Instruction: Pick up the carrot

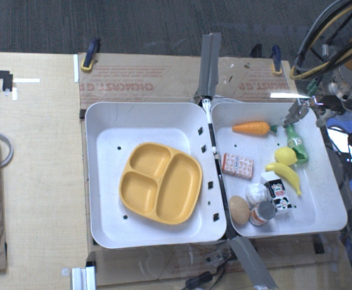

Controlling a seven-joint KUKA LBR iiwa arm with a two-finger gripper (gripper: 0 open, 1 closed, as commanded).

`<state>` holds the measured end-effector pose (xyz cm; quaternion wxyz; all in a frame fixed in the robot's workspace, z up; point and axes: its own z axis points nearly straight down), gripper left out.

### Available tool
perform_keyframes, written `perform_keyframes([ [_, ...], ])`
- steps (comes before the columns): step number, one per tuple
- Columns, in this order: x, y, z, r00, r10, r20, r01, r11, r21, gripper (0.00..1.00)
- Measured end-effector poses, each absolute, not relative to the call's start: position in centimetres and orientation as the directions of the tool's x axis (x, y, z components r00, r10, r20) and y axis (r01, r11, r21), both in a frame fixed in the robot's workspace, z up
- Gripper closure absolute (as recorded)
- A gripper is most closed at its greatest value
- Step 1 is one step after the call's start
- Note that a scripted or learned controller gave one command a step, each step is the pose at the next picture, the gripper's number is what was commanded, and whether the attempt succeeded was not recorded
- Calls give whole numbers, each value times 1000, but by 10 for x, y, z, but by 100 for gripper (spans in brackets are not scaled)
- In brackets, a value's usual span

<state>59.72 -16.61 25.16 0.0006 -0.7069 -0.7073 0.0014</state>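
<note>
The orange carrot (251, 128) lies on its side near the back of the right bin (327, 222), its green stub pointing right. My gripper (308, 115) hangs over the bin's back right corner, to the right of the carrot and a little above it. It is open, with nothing between its fingers. A short gap separates the left fingertip (295, 112) from the carrot's green end.
Right bin: a green bottle (296, 142), a lemon (285, 156), a banana (288, 177), a pink box (237, 165), a small carton (277, 195), a can (262, 213) and a brown egg (239, 210). A yellow divided plate (161, 183) lies in the left bin (103, 162).
</note>
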Motion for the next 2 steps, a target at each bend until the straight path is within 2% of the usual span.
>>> perform_keyframes([
  [1, 659, -114, 189, 28, 1000, -2, 1000, -28, -1, 0],
  [2, 658, -111, 189, -237, 971, -2, 971, 237, -1, 0],
])
